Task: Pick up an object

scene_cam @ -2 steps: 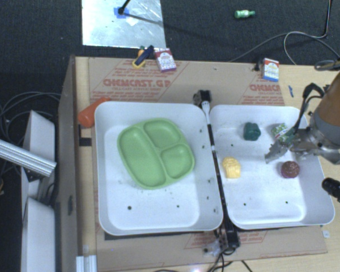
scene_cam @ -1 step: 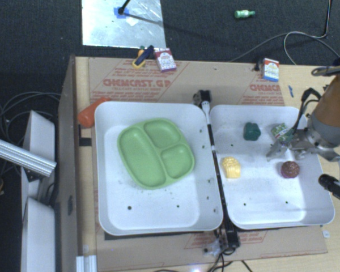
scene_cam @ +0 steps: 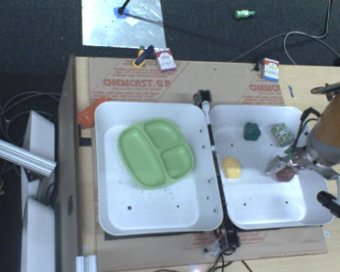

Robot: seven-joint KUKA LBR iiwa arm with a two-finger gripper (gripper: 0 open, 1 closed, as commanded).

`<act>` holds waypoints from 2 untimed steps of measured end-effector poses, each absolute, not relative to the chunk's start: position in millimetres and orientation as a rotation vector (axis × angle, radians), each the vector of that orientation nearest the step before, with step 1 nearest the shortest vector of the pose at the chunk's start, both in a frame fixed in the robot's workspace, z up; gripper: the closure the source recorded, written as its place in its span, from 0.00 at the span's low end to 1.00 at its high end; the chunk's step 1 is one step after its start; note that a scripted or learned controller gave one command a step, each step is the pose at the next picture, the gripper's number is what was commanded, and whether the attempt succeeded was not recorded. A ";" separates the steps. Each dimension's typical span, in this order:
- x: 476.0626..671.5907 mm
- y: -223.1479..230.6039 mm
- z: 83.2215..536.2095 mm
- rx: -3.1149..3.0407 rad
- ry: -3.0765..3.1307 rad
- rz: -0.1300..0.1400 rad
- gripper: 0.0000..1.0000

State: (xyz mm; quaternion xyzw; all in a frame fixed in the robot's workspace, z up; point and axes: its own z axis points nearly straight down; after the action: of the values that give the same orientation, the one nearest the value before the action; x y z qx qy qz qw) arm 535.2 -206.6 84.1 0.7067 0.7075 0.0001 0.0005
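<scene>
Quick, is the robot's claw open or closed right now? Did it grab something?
Gripper: it sits low in the right bin right by a small dark red object, but whether it is open, closed or holding that cannot be told.

We see a brown bench (scene_cam: 175,78); two white bins sit side by side on it; the right bin (scene_cam: 260,211) lies under the gripper (scene_cam: 279,168); the left bin (scene_cam: 153,214) lies well away from it; two small red-and-white packs (scene_cam: 166,60) (scene_cam: 270,69) rest on the bench beyond the bins.
</scene>
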 end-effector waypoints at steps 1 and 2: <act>536.4 -206.7 94.9 2.216 2.222 0.003 1.00; 590.0 -163.4 205.9 2.212 2.223 0.006 1.00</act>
State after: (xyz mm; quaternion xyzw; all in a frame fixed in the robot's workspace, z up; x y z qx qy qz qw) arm 590.0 -163.4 205.9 0.7054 0.7088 0.0018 0.0025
